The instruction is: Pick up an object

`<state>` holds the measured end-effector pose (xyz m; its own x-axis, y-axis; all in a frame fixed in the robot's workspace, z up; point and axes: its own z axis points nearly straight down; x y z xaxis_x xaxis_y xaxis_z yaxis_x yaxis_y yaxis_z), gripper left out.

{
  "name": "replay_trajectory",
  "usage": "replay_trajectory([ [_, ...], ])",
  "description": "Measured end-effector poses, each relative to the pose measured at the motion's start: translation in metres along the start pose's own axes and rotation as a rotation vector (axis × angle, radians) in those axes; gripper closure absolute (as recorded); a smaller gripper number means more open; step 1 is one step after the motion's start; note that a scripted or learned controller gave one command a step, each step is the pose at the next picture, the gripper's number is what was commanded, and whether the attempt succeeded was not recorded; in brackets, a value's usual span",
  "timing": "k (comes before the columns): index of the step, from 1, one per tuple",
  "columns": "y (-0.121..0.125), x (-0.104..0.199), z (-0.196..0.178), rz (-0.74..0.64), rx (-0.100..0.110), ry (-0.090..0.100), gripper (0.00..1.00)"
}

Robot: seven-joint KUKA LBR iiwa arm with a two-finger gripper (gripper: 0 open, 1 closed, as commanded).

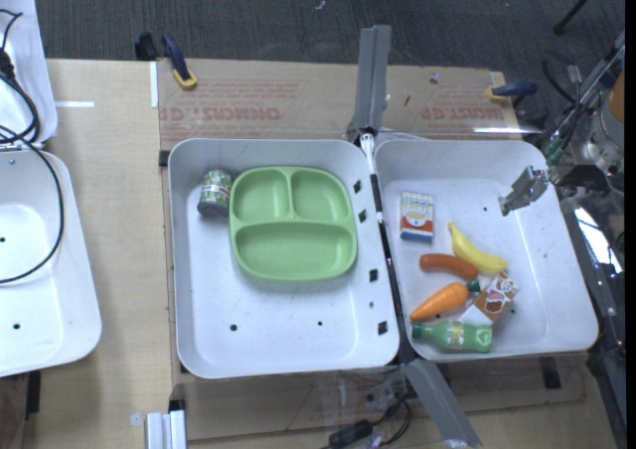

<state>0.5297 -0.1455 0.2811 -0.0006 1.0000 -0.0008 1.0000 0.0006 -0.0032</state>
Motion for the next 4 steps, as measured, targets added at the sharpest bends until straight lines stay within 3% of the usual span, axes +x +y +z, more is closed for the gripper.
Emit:
replay_trajectory([
  [1,-0.009,0.053,0.146,-0.221,0.000,0.001,0.00],
  [2,-0.012,0.028,0.190,-0.287,-0.001,0.001,0.00],
  [3,-0.012,0.027,0.181,-0.282,-0.001,0.001,1.00],
  [4,-0.032,0.076,0.046,-0.419,-0.003,-0.001,1.00],
])
